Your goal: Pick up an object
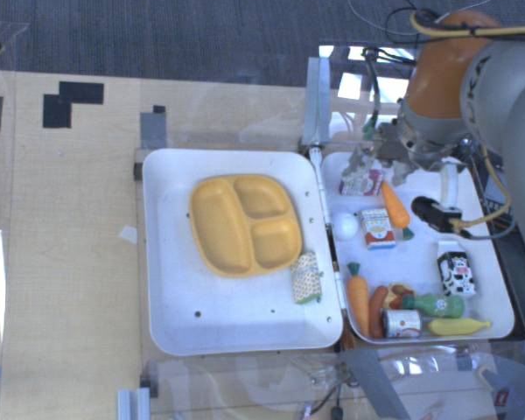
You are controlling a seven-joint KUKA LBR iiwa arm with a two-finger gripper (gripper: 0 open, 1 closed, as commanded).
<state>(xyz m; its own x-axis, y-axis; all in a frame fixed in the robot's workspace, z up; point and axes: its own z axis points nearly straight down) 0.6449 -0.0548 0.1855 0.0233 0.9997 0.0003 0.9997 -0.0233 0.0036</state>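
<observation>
The pale wooden surface filled the left and middle of the frame and carried two shallow white bins side by side. The grey arm, with its orange band, reached in from the upper right.

The left bin sat at the centre and the right bin lay against it toward the lower right. A yellow divided plate rested in the upper middle of the left bin. A small patterned pouch touched the plate's lower right edge.

The hand hung over the top left corner of the right bin. Whether it was open or closed could not be told. Just below it lay a red-and-white packet; contact between them could not be made out.

An orange carrot lay slanted beside the packet, above a little carton. A white ball sat near the bin's left wall. A second carrot lay lower down that wall, next to a red sausage and a small can. A yellow banana lay along the bottom edge, a green bottle just above it, and a cow-patterned carton above that.
</observation>
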